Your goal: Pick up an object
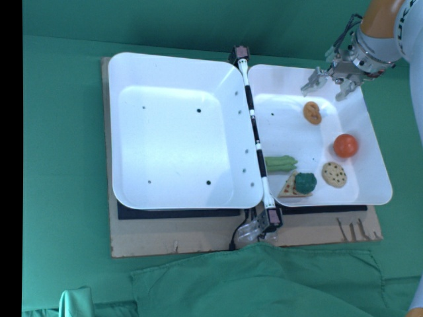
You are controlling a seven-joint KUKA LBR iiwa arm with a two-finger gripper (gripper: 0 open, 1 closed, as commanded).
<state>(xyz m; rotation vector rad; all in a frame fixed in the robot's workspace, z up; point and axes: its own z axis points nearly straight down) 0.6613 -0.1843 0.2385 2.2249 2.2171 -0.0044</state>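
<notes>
The pincer [328, 84] hangs over the far edge of the right bin [371, 177], its two fingers spread apart with nothing between them. One fingertip [309, 86] points toward the bin's middle, the other sits nearer the far right corner. Above it the grey wrist and the orange band of the arm [386, 8] lean in from the upper right.

All the loose things lie in the right bin. A small orange-brown cookie [312, 112] is nearest the pincer, just below it and apart from the fingers. A red ball [346, 145], perhaps a tomato, rests by the right wall. Below it lies a chocolate-chip cookie [334, 174]. Toward the bin's near left corner a green bean pod [280, 163] lies flat beside the divider [254, 131], and below that a dark green lump [305, 182], which looks like broccoli, touches or overlaps a pizza slice [289, 189].

The left bin [119, 197] is white with a few dark specks on its floor. Both bins rest on a cardboard sheet [165, 246] over the green surface [59, 144], with a fold of green cloth [264, 282] at the near edge.
</notes>
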